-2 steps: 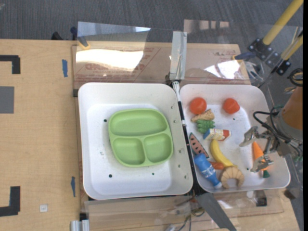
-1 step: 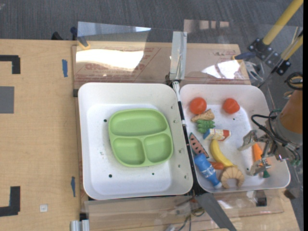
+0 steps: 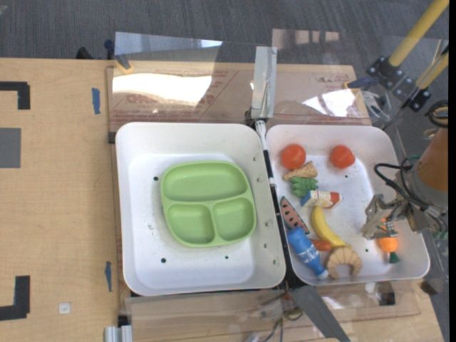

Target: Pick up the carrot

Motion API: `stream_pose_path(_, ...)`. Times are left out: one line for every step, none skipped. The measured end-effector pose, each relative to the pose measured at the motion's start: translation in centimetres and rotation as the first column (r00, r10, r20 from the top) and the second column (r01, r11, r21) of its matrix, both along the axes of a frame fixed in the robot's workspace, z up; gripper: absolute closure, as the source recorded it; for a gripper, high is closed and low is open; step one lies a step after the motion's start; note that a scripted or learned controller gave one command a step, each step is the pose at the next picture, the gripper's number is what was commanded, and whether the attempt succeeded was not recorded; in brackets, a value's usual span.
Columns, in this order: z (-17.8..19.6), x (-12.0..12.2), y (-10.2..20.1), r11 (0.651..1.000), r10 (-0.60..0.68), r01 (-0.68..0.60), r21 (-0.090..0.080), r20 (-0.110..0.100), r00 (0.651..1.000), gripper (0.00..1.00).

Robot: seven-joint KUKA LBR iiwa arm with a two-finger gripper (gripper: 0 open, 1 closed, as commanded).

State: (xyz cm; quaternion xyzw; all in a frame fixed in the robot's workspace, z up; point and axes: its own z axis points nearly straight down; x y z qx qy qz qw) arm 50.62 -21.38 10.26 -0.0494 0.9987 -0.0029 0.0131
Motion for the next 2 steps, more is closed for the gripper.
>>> stream_pose_path(-0.1, 0.0, 0.0, 1.000, 0.000, 0.000, 0.000, -0.001, 1.000, 0.00)
stream_pose_path(-1.2, -0.7, 0.5, 0.990, 0.142, -0.142, -0.002, -0.013, 0.990, 0.00)
